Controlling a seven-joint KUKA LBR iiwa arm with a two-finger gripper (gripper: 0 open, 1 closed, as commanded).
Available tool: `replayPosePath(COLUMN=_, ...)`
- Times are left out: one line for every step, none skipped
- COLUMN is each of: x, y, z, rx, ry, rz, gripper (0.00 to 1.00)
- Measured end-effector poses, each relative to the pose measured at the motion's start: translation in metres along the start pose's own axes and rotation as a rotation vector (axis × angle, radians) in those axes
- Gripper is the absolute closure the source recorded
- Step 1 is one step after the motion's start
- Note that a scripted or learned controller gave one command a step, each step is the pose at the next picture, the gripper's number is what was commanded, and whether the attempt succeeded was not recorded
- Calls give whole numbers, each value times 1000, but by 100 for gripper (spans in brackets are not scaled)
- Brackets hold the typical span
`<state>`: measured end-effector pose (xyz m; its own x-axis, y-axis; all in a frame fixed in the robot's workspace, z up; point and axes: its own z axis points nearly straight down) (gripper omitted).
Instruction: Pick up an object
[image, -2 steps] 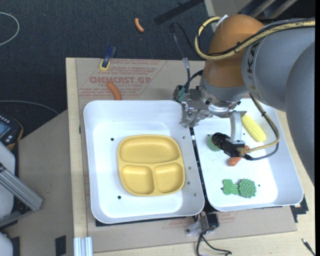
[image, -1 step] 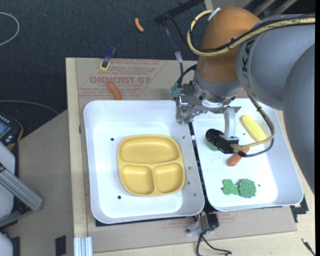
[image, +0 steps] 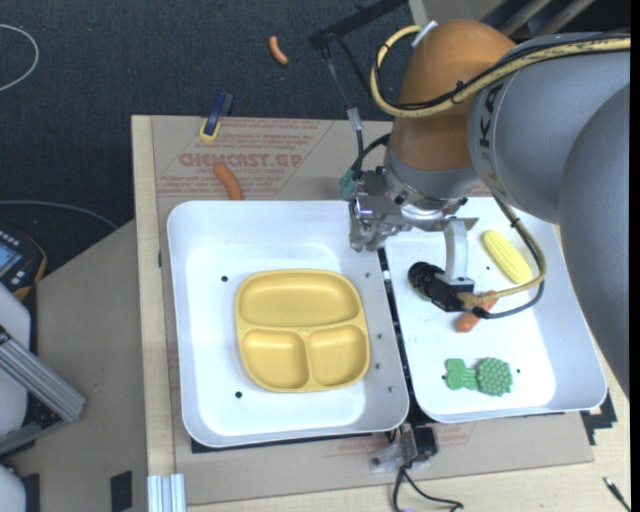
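Observation:
My gripper (image: 364, 228) hangs over the top end of the divider between the two bins, at the right bin's left edge. The right bin (image: 560, 380) holds a yellow corn cob (image: 506, 256) near its upper right. A small orange piece (image: 467, 322) lies at its middle, and a green toy vegetable (image: 479, 376) sits toward the front. None of these touches the gripper. A yellow three-compartment plate (image: 300, 329) fills the centre of the left bin (image: 200, 300).
An orange sausage-like toy (image: 229, 181) lies on the cardboard behind the left bin. A blue and yellow item (image: 213, 118) sits at the board's back edge. The grey arm covers the right bin's upper right.

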<state>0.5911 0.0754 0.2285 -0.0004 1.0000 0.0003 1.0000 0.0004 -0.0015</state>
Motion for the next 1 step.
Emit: replayPosePath(x=-3, y=6, z=0, rx=-3, ry=0, rz=0, gripper=100)
